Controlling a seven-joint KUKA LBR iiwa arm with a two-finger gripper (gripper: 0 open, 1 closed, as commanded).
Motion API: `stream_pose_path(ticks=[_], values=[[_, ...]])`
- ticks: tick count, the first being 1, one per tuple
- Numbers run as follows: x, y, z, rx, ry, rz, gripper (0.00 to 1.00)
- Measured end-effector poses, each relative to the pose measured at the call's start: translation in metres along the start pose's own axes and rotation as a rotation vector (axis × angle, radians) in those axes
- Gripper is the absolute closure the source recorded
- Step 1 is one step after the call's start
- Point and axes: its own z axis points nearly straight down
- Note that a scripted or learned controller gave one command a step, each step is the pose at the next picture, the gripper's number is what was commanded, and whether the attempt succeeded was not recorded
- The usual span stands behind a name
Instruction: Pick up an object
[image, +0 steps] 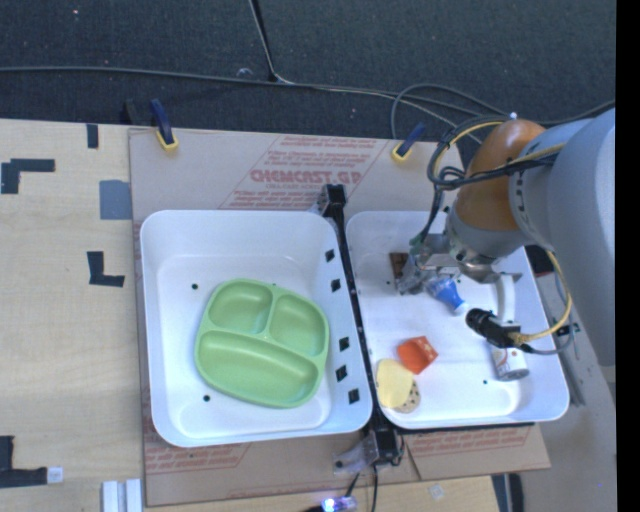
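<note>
My gripper (422, 277) is down in the right bin (455, 410), near its far middle, hanging under the orange wrist band. A small blue and white object (446, 294) lies right beside the gripper's tip, on its near right side. A brown object (398, 264) sits just left of the gripper. Nearer the front lie an orange-red piece (418, 353) and a yellow round object (397, 385). A small grey cylinder (510, 365) rests by the right wall.
The left bin (165, 250) holds a green divided plate (263, 342). A black divider strip (345, 300) runs between the bins. Cables and a black and white fitting (492, 325) trail from the arm over the right bin's right side.
</note>
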Motion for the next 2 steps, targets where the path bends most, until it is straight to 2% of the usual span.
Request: stream_pose_path(ticks=[2], values=[[0.0, 0.0, -0.127, -0.004, 0.001, 0.001, 1.0]])
